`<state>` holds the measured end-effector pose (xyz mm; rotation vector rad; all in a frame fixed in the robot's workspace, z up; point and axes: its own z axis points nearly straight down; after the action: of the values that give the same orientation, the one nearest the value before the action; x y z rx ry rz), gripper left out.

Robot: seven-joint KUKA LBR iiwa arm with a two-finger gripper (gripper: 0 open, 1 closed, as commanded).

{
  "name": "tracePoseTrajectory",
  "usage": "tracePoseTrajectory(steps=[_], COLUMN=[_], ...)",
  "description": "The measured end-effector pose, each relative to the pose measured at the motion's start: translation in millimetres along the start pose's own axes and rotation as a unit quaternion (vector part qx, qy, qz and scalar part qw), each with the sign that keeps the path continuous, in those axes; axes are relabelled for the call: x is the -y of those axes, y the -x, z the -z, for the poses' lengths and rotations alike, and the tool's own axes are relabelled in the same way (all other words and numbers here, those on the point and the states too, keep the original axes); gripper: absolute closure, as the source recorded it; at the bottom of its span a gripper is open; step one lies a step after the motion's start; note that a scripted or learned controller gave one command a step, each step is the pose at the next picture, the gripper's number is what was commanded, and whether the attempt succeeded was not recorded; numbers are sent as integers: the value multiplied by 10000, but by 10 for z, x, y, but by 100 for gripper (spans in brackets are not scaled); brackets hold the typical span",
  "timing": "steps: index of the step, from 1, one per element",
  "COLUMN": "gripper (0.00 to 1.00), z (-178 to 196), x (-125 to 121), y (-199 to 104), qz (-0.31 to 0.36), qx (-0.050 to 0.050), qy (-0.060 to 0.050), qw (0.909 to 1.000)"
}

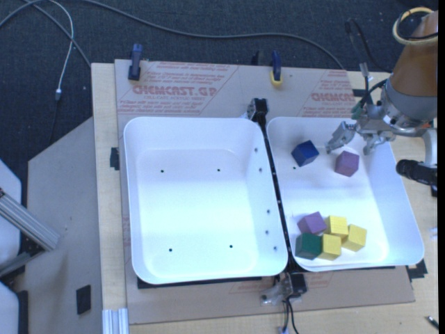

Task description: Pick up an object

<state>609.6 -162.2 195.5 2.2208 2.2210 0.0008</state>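
My gripper (354, 140) hangs over the far part of the right bin (396, 207), open, with nothing between its fingers (338, 138). A purple cube (347, 163) lies just in front of it on the bin floor, apart from the fingertips. To the gripper's left sits a blue cube (304, 152). At the near end of the bin is a cluster: a purple cube (312, 223), a green cube (309, 245) and three yellow cubes (338, 225).
The left bin (139, 207) lies beside the right one, their rims meeting along a central divider (271, 186). Blue and yellow clamps (276, 72) hold the cardboard sheet at the far edge. The arm's orange band (417, 61) rises at the right.
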Motion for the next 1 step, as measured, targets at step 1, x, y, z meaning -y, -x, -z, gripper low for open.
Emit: tracePoseTrajectory(steps=[1], gripper=[0], z=[-1138], x=[-259], y=[-245], qz=[9], qx=[-12], qy=[-51], qw=[10000])
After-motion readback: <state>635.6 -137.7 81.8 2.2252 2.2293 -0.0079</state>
